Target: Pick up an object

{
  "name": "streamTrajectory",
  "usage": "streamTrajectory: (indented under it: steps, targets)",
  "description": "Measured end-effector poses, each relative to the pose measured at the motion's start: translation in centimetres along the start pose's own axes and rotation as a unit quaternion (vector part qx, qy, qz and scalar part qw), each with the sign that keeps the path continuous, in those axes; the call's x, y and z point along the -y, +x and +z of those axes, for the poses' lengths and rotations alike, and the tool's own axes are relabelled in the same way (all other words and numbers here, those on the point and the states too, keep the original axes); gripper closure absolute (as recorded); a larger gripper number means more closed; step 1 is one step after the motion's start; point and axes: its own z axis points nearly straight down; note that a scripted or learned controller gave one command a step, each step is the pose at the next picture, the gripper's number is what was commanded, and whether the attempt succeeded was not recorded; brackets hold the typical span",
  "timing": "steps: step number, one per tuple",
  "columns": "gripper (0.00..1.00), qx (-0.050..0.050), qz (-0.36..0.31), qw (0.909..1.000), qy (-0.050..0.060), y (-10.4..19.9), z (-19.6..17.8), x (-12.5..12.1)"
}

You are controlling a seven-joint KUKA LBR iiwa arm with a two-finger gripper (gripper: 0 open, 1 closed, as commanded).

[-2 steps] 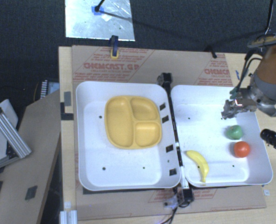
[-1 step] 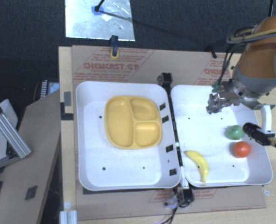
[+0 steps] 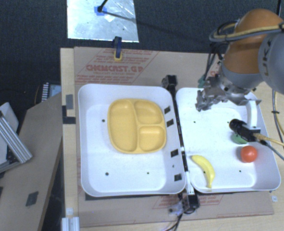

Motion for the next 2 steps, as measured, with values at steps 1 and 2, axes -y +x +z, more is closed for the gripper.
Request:
streamTrajectory:
  steps: [1,2]
  targets:
    - [1.0,0.0,0.0,1.0,-0.001,5.1,-0.8,-1.7]
    - [1.0,-0.001,0.0,1.0,0.0,10.8,-0.9,-3.7]
